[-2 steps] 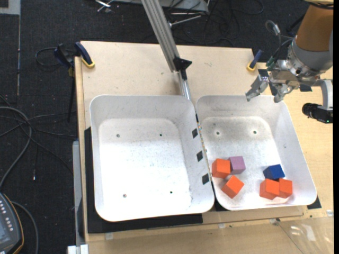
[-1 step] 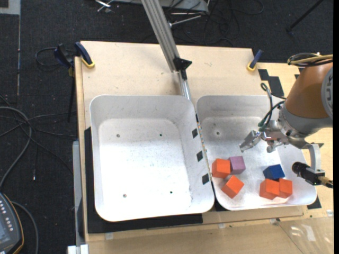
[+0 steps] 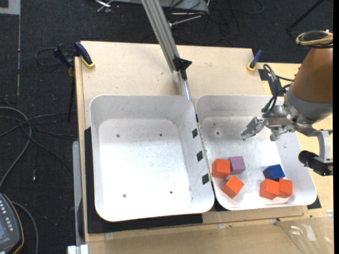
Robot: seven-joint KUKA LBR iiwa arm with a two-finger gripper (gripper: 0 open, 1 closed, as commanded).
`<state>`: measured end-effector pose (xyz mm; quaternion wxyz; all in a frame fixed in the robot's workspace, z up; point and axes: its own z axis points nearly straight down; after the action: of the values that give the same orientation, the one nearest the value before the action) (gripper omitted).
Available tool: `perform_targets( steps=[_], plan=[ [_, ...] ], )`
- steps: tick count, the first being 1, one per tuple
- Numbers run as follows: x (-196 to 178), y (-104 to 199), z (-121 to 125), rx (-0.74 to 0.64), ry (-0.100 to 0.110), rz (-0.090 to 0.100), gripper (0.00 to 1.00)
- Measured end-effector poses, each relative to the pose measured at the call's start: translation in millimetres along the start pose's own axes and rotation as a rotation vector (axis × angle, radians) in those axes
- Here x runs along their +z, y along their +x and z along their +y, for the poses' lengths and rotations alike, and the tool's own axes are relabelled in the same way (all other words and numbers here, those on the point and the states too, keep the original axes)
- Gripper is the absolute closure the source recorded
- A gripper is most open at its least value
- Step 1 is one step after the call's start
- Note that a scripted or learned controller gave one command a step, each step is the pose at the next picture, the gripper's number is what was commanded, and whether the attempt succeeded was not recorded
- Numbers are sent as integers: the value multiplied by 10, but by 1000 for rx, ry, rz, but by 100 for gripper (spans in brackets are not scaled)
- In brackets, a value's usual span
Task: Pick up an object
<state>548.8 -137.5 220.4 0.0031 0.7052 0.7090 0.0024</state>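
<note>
Grey arm with orange band (image 3: 317, 75) cut off by right edge; upper links out of frame. Arm body hides right wall of right white bin (image 3: 296, 157). Metal two-finger gripper (image 3: 263, 129): finger spacing too small to tell. Two orange cubes (image 3: 275, 188) at front right pressed together; boundary unclear. Dark blue block (image 3: 274, 171) partly hidden behind them. Grey device (image 3: 9, 227) at bottom left cut off by edge, identity unclear.
</note>
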Motion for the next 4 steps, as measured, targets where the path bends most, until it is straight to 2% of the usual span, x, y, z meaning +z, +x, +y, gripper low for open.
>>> perform_targets(
  steps=[1,2,3,4],
  plan=[
    [721,314,-531,6,18,5,0],
    [994,324,-299,6,-17,-3,0],
    [634,34,536,2,-3,-3,0],
    [483,32,-118,8,10,1,0]
  ],
)
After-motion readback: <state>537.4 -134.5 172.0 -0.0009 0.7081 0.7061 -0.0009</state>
